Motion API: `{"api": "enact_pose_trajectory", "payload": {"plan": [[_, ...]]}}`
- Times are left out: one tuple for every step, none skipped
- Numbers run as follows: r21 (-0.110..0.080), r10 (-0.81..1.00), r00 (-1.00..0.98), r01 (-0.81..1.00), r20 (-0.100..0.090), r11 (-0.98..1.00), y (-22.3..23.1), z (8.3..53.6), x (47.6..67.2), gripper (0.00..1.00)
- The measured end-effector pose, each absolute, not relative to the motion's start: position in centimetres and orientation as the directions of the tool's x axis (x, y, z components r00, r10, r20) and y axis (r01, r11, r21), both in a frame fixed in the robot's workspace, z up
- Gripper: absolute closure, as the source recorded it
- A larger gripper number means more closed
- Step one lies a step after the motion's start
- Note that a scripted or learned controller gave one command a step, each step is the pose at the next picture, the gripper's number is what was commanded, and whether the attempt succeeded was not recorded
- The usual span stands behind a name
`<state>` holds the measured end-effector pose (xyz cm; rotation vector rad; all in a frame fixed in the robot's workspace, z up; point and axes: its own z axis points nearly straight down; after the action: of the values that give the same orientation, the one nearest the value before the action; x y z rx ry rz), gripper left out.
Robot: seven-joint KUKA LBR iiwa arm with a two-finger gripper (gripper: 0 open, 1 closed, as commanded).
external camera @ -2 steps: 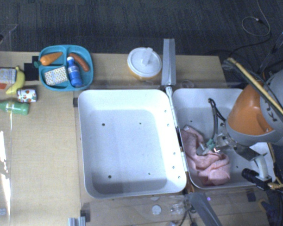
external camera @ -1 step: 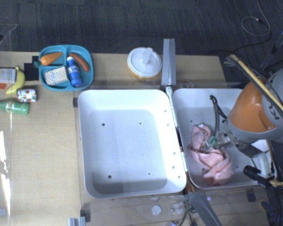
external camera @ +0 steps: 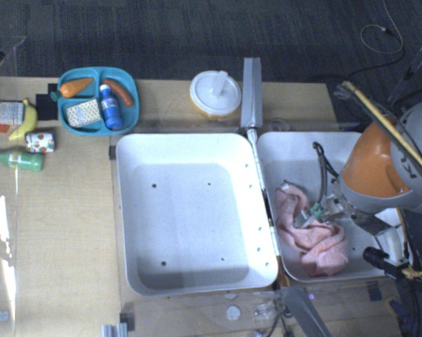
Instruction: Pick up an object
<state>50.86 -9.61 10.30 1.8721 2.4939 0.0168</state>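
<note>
Pink crumpled cloth (external camera: 310, 231) lies in your right bin (external camera: 293, 146), toward its lower left part, close to the divider. Your gripper (external camera: 322, 210) is down on the cloth's upper right edge, touching the fabric; whether it's open or closed, I cannot tell from this angle. Your arm's orange band (external camera: 373, 164) sits at the frame's right. The left bin (external camera: 192, 212) fills the centre. Upper left, a blue divided tray (external camera: 128, 83) holds toy food; a white lidded cup (external camera: 215, 93) stands top centre.

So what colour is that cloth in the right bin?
Pink; the cloth shows clearly in the camera view.
</note>
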Motion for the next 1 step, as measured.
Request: {"api": "enact_pose_trajectory", "payload": {"plan": [[0.014, 0.970, -0.242, 0.970, -0.006, 0.242, -9.75, 9.01, 56.45, 0.00]]}}
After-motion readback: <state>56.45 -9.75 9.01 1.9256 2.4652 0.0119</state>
